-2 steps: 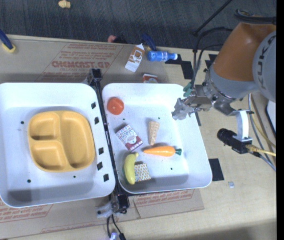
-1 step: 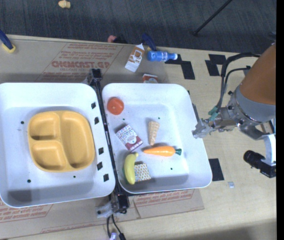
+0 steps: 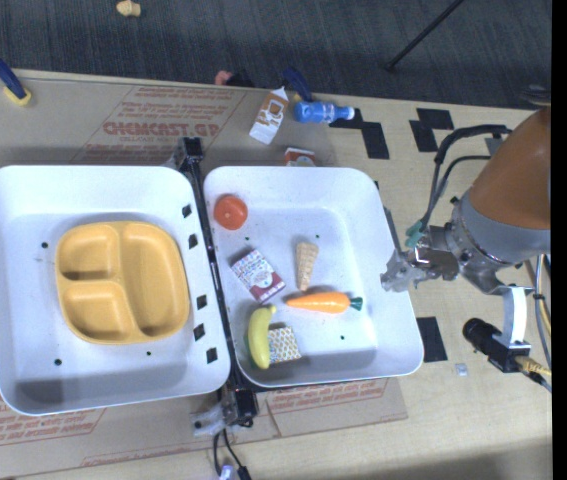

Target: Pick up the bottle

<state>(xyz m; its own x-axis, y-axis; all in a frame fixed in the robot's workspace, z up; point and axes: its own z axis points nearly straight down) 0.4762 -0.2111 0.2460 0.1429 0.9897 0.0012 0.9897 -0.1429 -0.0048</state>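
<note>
The bottle [image 3: 315, 113] is small and blue with a pale cap end. It lies on its side on the bench behind the right bin [image 3: 363, 193], outside both bins. My gripper [image 3: 401, 272] hangs over that bin's right rim, far in front of the bottle and to its right. Nothing shows in the gripper. The grey arm with its orange band [image 3: 511, 183] reaches in from the right.
The right bin holds an orange ball [image 3: 230, 211], a cone [image 3: 306, 260], a red-and-white box [image 3: 257, 274], a carrot [image 3: 318, 303], a banana [image 3: 260, 336] and a checkered piece [image 3: 284, 344]. A yellow divided plate [image 3: 123, 278] sits in the left bin. A small carton [image 3: 269, 116] lies left of the bottle.
</note>
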